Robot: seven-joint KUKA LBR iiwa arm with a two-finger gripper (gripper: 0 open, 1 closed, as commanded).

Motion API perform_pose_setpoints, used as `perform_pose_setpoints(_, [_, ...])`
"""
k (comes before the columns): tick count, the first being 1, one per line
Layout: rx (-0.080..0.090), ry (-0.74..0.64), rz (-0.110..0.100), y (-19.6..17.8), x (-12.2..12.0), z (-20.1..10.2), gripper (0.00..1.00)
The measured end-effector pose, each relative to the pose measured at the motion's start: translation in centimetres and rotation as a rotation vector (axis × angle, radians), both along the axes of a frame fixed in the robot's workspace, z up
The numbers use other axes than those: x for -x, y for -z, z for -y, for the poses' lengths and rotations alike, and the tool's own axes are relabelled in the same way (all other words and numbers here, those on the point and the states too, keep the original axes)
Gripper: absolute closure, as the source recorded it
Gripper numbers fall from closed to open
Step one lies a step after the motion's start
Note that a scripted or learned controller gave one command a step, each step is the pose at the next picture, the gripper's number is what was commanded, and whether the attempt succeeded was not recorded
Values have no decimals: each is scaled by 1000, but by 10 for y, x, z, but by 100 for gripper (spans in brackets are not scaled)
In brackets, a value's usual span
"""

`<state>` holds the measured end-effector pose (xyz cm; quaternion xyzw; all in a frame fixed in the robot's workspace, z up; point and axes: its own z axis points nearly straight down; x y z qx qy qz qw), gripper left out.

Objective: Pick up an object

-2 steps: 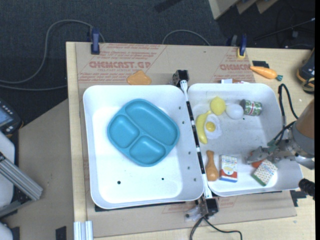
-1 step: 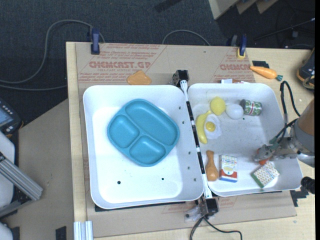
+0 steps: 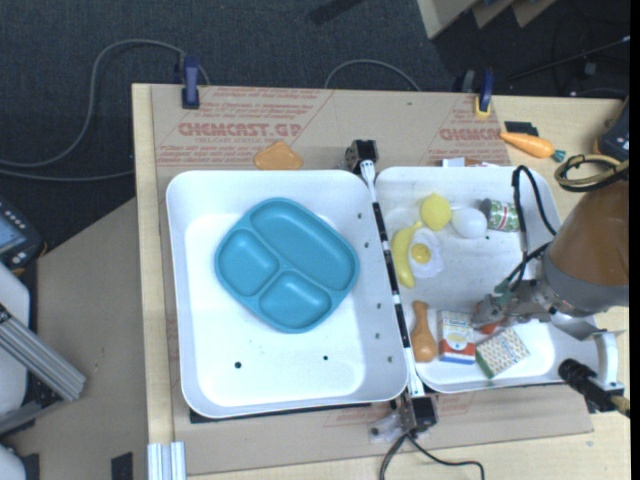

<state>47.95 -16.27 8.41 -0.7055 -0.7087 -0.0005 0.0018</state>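
My gripper [image 3: 497,311] hangs low over the right bin [image 3: 535,373], below the grey wrist and the orange band. Just under it lie a small red, white and blue box [image 3: 458,340] and a checked packet [image 3: 503,351] with a green edge. An orange bottle-shaped toy [image 3: 424,332] rests by the bin's left wall. Farther back are a yellow banana [image 3: 403,255], a yellow lemon [image 3: 435,210], a white egg-shaped thing [image 3: 468,221] and a small can [image 3: 501,215]. Nothing visibly sits between the gripper's tips.
The left bin [image 3: 200,298] holds a blue divided plate [image 3: 286,263]. On the board behind the bins lie an orange piece [image 3: 278,155] and an orange carrot toy [image 3: 528,145]. Cables loop at the right edge [image 3: 585,172].
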Motion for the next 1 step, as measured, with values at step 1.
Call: perform_pose_setpoints(1, [3,-6,14,-27,-109,-60,100])
